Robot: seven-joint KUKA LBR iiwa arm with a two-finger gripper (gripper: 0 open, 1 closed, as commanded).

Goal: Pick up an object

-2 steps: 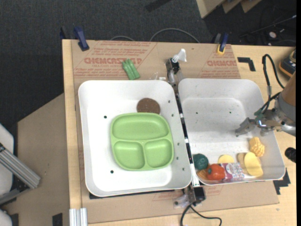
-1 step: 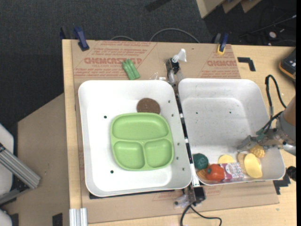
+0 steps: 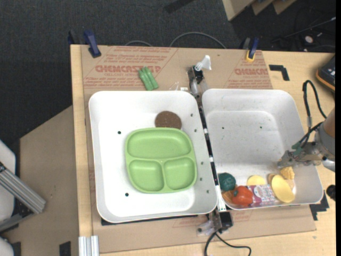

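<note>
Claw [image 3: 292, 158] is hanging just above the small yellow toy [image 3: 287, 173] in the right bin [image 3: 250, 121]; I cannot tell its state. I'm judging that toy light, stiff and slippery, so I'm favouring a grip across its middle.

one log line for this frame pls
gripper: low at right bin right wall | fingers: unclear | nearest: yellow toy | left bin: green tray, brown disc

Grey metal gripper [image 3: 292, 160], thin dark fingers, rounded grey wrist, black cable
</note>
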